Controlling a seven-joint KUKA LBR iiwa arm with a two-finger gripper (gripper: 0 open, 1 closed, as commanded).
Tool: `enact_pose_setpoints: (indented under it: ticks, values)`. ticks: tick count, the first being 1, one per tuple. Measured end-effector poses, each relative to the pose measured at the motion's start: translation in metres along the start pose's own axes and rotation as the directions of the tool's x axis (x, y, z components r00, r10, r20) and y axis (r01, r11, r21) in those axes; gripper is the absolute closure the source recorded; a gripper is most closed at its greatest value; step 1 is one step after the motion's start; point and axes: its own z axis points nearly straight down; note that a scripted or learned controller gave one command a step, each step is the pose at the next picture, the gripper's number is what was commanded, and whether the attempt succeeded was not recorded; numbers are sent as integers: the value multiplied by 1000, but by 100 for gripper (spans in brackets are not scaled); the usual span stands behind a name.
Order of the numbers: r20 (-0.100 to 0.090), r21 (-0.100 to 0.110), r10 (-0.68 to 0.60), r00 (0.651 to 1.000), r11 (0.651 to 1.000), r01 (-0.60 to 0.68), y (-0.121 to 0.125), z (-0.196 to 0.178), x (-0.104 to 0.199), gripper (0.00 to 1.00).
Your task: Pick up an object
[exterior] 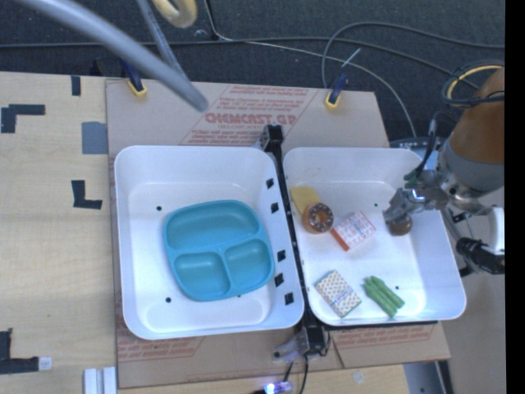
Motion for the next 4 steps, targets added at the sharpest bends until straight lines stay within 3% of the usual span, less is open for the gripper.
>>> enact_pose_setpoints:
  ticks: [2,4]
  values:
    - [-2,0,-5,1000,1000,5,-2,8,97,100]
    - [-3,-1,-6,1000,1000,6,-6,-17,195,100]
